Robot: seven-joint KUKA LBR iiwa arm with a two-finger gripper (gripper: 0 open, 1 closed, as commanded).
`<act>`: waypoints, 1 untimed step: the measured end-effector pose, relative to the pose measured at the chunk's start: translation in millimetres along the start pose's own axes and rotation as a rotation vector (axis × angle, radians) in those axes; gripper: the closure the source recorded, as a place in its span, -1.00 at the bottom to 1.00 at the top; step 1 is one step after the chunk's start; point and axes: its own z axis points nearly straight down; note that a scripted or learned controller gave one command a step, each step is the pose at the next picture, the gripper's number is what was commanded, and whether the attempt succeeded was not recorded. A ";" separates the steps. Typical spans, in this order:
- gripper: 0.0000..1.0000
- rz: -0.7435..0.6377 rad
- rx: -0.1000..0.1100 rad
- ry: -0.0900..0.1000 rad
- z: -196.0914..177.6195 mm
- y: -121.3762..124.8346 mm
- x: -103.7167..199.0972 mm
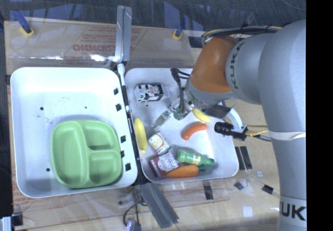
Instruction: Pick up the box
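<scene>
Box (149, 92) lying flat in the right bin (225, 168), far corner, beside the wall shared with the left bin (21, 120). Best approached straight from above that box, centred, wrist turned to span its narrower side (little room toward the wall). Claw (178, 112) hanging just beside the box, toward the bin's middle, above bare floor and short of the sausage (193, 130) and banana (139, 133). Arm bent over from the bin's outer side, wrist pointing down. Finger spread: cannot tell, too small and dark.
</scene>
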 end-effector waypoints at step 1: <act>-1.00 0.051 -0.003 -0.003 -212.0 69.3 -3.0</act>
